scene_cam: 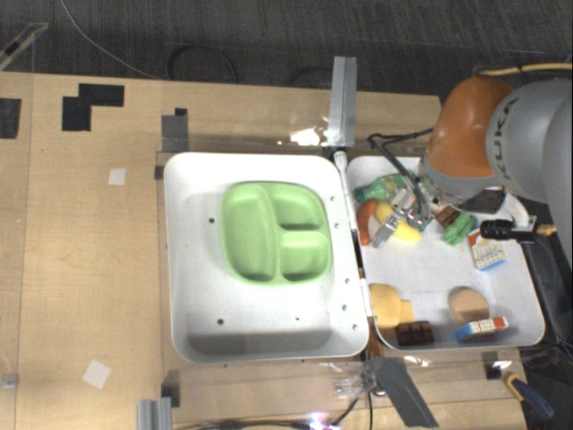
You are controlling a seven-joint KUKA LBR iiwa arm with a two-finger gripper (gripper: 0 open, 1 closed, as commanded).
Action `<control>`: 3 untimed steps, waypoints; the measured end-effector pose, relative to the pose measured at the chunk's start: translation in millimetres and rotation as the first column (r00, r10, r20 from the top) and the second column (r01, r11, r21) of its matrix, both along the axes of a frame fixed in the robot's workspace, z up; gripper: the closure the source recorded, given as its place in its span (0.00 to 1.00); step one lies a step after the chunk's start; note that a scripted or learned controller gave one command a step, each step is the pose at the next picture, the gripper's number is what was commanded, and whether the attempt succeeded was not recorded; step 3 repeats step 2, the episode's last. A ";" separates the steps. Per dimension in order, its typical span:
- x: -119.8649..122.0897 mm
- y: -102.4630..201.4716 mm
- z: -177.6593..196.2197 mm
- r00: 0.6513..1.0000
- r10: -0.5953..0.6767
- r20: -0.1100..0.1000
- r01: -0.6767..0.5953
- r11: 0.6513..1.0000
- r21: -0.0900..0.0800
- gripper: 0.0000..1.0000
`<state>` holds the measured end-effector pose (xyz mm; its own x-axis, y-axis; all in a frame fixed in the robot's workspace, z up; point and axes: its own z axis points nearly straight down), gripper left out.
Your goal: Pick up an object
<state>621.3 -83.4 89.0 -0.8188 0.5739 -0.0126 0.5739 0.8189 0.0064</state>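
My gripper (397, 219) hangs low over the upper left part of the right bin (528, 294), among a cluster of small items. Touching or just beside it lies a yellow piece (407, 233). A red-orange piece (367, 216) sits to its left, and a green packet (380, 189) lies above that. A second green piece (458, 229) rests to the gripper's right, under the wrist. From this angle I cannot make out whether anything is held.
The left bin (192, 240) holds a green divided tray (273, 231). Along the right bin's front lie a tan round (386, 301), a brown block (414, 333), another tan round (467, 304) and a blue-red packet (482, 327). A small white box (489, 256) sits at the right.
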 end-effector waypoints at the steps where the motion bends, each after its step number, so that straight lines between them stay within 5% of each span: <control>1: 4.4 0.7 15.3 1.000 0.006 0.015 -0.006 1.000 -0.003 1.00; 2: 36.9 39.3 141.4 0.986 -0.170 0.004 0.170 0.986 0.005 1.00; 3: 36.9 39.3 141.4 0.986 -0.170 0.004 0.170 0.986 0.005 1.00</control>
